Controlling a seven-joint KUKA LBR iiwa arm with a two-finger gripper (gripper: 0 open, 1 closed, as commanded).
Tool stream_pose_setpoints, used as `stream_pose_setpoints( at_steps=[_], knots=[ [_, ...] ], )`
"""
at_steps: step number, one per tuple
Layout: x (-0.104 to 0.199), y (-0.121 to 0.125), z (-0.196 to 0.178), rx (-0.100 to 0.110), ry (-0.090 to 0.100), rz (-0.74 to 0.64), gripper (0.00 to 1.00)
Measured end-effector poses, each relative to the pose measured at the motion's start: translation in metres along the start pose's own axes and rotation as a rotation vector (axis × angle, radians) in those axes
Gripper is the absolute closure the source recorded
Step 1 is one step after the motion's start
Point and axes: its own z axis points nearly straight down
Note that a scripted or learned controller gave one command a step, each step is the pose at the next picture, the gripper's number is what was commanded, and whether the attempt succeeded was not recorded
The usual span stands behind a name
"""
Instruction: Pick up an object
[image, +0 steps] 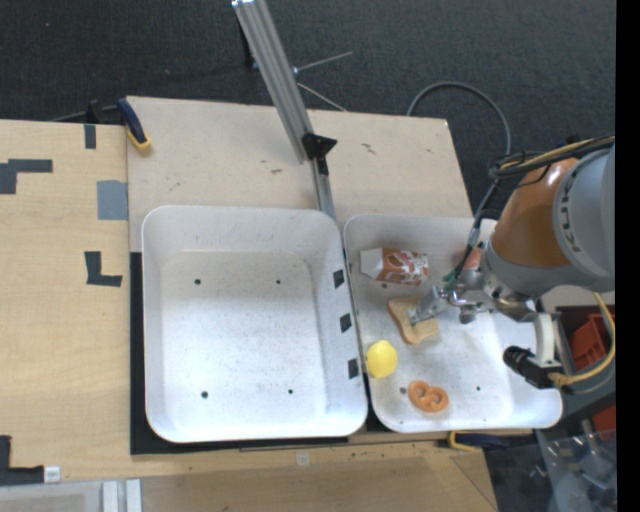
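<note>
Bench (230, 150) with two white bins (170, 300)

1. Two white bins side by side on the desk (60, 300): left bin (240, 320), right bin (490, 400).
2. In the right bin: carton (395, 265) near the top, bread slice (412, 322) below it, lemon (381, 359) by the inner wall, pretzel (428, 397) toward the front.
3. Arm (545, 225) reaching in from the right, hand (437, 305) low over the bread slice's right edge.
4. Blue-and-yellow clamp (133, 124) at the desk's upper left.

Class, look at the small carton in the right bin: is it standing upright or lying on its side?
On its side. The carton shows its long printed face upward, flat on the right bin's floor.
</note>
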Motion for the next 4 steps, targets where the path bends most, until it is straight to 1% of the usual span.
stream_pose_setpoints(
  at_steps=[1, 2, 3, 4],
  knots=[
    [0.001, 0.002, -0.014, -0.005, 0.000, -0.002, 1.00],
    [-0.003, 0.007, -0.058, -0.011, -0.002, -0.001, 1.00],
    [0.000, 0.010, -0.121, -0.013, -0.002, -0.002, 1.00],
    [0.001, 0.010, -0.140, -0.009, -0.001, -0.001, 1.00]
  ],
)
